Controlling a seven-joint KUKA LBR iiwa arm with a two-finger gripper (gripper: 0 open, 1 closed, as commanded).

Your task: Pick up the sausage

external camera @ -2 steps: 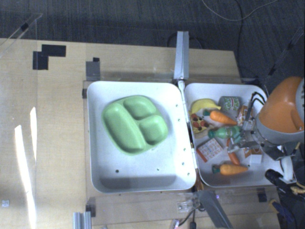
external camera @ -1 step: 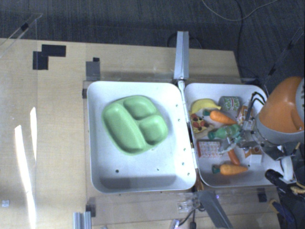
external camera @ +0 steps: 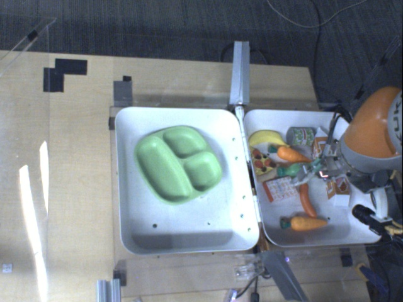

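The bench (external camera: pixel 75 168) carries two white bins (external camera: pixel 126 187), one green divided plate (external camera: pixel 179 163), two carrots (external camera: pixel 308 223), one sausage (external camera: pixel 306 200), one banana (external camera: pixel 266 137), one can (external camera: pixel 301 135) and one arm (external camera: pixel 371 134).

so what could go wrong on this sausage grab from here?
1. The sausage lies close among clutter: a carrot just below it and a printed card beside it, so the gripper could catch the wrong item.
2. The sausage is thin and slanted; an off-axis close may push it aside.
3. Another carrot and a can sit near the gripper and could get knocked.
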